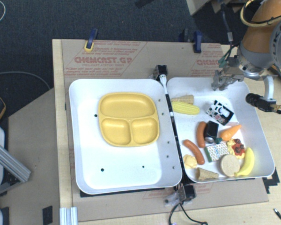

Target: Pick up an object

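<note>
Grey KUKA arm (271,41) with rounded orange band, yellow cable looped over it, silver wrist flange, dark metal two-finger gripper (222,81), thin black cable alongside

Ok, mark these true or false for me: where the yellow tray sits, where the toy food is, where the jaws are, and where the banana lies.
1. The yellow tray sits in the left bin. True.
2. The toy food is in the left bin. False: it lies in the right bin.
3. The gripper is at the right bin's far edge. True.
4. The banana lies beside the corn. False: it is at the near right corner.
</note>
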You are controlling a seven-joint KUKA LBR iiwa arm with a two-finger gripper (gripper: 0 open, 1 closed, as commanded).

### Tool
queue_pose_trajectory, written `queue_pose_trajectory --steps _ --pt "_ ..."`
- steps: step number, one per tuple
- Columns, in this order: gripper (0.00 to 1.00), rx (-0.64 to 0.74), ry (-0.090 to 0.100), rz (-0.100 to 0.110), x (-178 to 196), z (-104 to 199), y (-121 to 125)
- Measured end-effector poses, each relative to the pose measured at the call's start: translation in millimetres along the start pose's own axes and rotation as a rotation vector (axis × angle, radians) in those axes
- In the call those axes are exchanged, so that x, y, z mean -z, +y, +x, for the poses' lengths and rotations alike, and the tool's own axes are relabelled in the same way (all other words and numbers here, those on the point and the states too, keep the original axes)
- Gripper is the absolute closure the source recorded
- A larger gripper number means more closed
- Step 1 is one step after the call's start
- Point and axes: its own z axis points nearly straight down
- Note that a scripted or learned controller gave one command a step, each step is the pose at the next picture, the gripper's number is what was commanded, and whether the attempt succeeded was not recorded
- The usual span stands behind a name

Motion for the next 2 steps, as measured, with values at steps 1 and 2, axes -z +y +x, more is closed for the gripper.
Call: queue_pose_trajectory --steps 1,2 --pt "1.0 -0.001 -0.001 -0.002 63.5 -1.1 8.9" --pt "1.0 0.0 0.0 0.004 67.6 -0.8 9.8"
